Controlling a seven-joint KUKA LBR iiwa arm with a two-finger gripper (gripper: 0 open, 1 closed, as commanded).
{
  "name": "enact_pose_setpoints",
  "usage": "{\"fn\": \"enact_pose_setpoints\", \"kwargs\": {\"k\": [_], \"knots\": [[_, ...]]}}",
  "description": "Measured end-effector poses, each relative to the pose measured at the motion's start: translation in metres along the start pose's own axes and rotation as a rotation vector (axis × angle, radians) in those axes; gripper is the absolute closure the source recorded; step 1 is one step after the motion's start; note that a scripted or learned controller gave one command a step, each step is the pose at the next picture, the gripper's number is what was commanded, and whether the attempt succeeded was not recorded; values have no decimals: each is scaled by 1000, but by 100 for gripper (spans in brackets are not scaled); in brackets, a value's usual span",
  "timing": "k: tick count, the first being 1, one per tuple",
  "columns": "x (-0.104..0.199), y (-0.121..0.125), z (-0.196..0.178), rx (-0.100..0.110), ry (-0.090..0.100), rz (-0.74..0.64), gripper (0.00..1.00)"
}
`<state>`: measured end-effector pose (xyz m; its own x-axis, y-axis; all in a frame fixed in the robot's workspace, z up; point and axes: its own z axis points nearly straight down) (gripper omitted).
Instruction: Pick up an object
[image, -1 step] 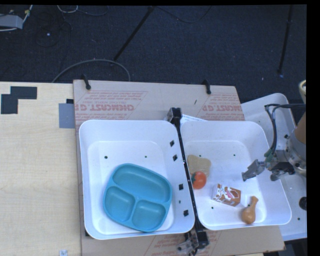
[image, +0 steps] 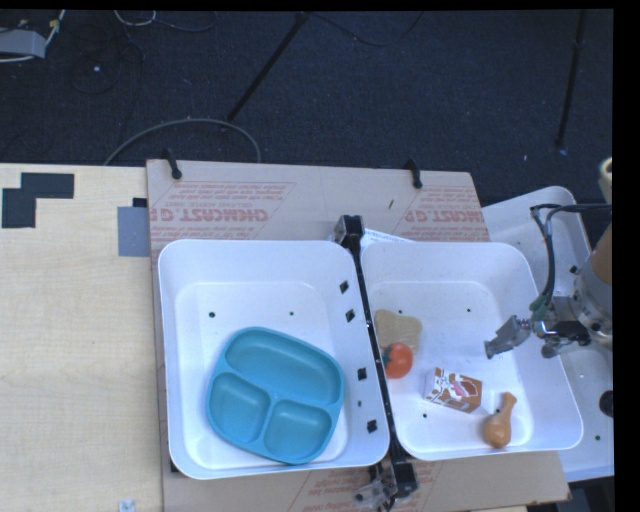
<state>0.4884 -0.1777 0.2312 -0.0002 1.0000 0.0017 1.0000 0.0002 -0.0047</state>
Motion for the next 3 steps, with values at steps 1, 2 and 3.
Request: {"fn": "enact_pose_setpoints", "kwargs": {"k": [1,2,3], "knots": [[-7,-7,51,3,2,0,0],[-5,1,99,3,2,0,0],[-6,6,119,-15,-1,-3,0]]}}
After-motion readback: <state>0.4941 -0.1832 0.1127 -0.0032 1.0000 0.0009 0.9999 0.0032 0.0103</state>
